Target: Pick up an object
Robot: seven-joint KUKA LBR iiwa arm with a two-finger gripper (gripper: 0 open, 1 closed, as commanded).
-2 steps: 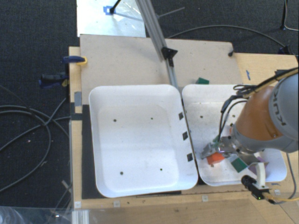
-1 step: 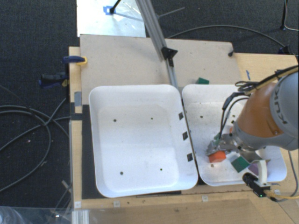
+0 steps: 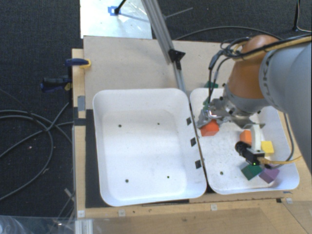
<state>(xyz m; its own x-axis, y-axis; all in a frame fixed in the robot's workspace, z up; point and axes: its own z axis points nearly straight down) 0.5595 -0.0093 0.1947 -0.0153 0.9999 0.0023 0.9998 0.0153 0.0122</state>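
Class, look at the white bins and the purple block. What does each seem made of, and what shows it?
white bins: likely moulded plastic, smooth and slightly glossy; rounded corners and a thin rim suggest it.
purple block: matte, flat faces, crisp edges; painted wood or foam, the view leaves that open.

The small plastic block point(image 3: 209, 128) just beside the silver-grey jaws is orange-red. Farther from the jaws in the same bin lie an orange rounded piece point(image 3: 246, 136), a yellow cube point(image 3: 267, 146), a dark green block point(image 3: 252, 171) and a purple block point(image 3: 269, 175). The shallow plastic bin under the jaws point(image 3: 226, 155) is white, and the neighbour bin point(image 3: 141, 130) beside it is white too; each has a few small dark dots on its bottom. Between them sit small black clips point(image 3: 192, 141). The robot arm point(image 3: 287, 77) is grey with an orange band point(image 3: 246, 77). The flat board desk point(image 3: 126, 62) is pale beige. Well apart from the jaws, a clamp point(image 3: 77, 62) is blue with a yellow tip.
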